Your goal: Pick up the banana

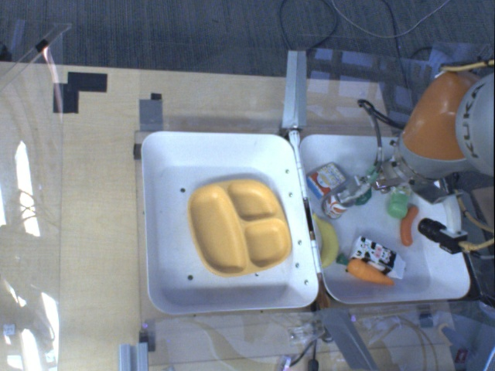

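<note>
- White bins: two — left bin [155, 230] and right bin [441, 284], side by side on the tabletop [85, 207].
- Yellow divided tray [238, 226]: one, with three compartments, in the left bin.
- Banana [329, 242]: one.
- Carrots: two — one [370, 272] near the front, one [407, 225] further right.
- Green item [397, 204]: one.
- Small can [335, 206]: one.
- Printed packets: two — one [325, 178] red and white, one [377, 255] black and white.

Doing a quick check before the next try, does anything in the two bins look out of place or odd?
Mostly no. The banana is wedged against the right bin's left wall, partly hidden by the rim. The other items lie loosely jumbled there. The yellow tray sits slightly askew in the left bin. Nothing looks spilled or broken.
</note>
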